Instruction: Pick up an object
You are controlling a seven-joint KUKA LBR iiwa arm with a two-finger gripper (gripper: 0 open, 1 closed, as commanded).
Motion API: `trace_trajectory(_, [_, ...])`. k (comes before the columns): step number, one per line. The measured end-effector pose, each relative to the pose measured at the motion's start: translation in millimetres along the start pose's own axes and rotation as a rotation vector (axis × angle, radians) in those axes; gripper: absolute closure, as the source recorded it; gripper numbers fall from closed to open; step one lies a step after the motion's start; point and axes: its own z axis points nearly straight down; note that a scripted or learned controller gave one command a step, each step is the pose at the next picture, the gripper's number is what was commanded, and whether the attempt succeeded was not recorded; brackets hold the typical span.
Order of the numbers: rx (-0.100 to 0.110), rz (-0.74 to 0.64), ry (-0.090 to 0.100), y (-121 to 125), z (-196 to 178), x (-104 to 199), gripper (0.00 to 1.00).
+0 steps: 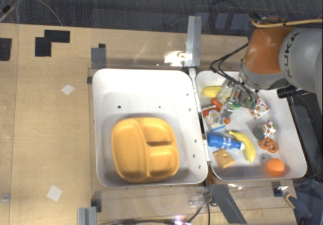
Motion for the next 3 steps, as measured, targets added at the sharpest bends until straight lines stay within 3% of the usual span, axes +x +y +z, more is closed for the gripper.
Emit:
trace_trajectory(1, [0.0, 0.0, -0.001, 0, 0, 0, 0.0])
trace_trajectory(2, [-0.012, 0.045, -0.037, 34, -98, 1, 0.0])
trace_trajectory(3, [-0.006, -0.466, -0.028, 92, -116, 39, 0.0])
